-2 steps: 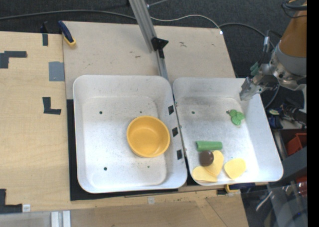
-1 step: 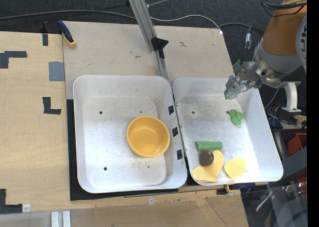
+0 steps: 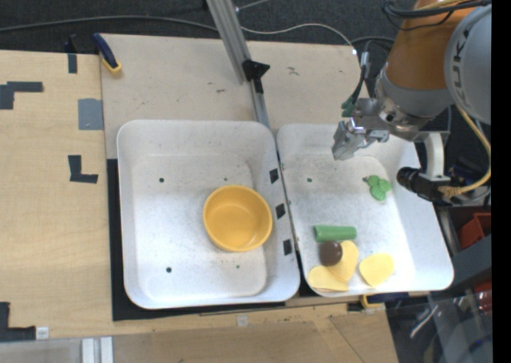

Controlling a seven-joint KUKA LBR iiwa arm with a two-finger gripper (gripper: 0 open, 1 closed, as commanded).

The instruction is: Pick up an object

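Camera view. I saw the grey arm with its orange band reaching in from the right, with the two-finger gripper point(image 3: 348, 146) above the far part of the right-hand shallow white bin point(image 3: 423, 234). I could not tell the gripper's state, and I saw no object in it.

Candidate objects lay in the right-hand bin. A small green lumpy piece point(image 3: 378, 187) lay near the gripper, on its near-right side. Toward the near edge lay a green block point(image 3: 334, 233), a dark brown rounded object point(image 3: 330, 253) just beside it, and two flat yellow pieces point(image 3: 375, 269) touching or overlapping the brown one. The left-hand white bin point(image 3: 144, 194) held a yellow plastic bowl point(image 3: 236, 217).

Risks, in my judgement:
1. The near cluster was tightly packed. A descent there could strike two items and grip neither.
2. The flat yellow pieces offered little height for a grasp.
3. The small green piece could slip aside on contact.

Limits of the view: the wrist hid the gripper's underside, and the brown object's exact shape was too small to make out.
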